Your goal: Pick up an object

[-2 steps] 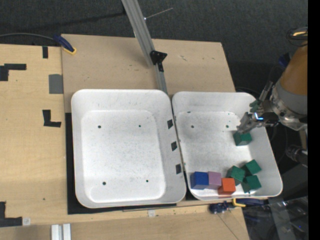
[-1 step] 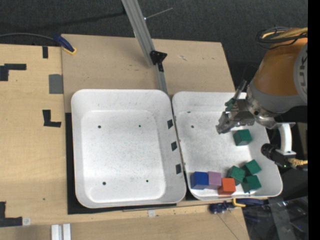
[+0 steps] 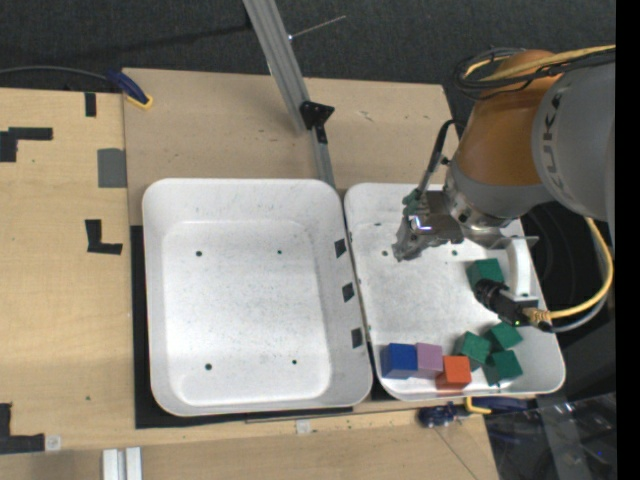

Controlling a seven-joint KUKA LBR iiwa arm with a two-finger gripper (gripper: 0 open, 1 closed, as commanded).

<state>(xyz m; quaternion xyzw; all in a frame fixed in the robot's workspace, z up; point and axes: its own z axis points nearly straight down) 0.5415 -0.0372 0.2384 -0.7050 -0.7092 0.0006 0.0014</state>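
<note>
The right bin (image 3: 415, 308) holds a row of blocks along its near edge: a blue block (image 3: 400, 358), a pale purple block (image 3: 429, 357) and an orange block (image 3: 456, 370). Several green blocks lie near them, one by the orange block (image 3: 474, 347), one in the near right corner (image 3: 503, 366) and one further back by the right wall (image 3: 487, 271). My gripper (image 3: 408, 245) hangs over the far middle of the right bin, pointing down and to the left, well apart from all the blocks. A small green patch (image 3: 410, 200) shows at its upper edge; I cannot tell what it is.
The left bin (image 3: 240, 298) stands beside the right one, their rims touching. A slanted metal pole (image 3: 280, 48) with a black clamp (image 3: 316, 115) crosses behind the bins. A yellow cable (image 3: 590, 303) loops at the right of the arm.
</note>
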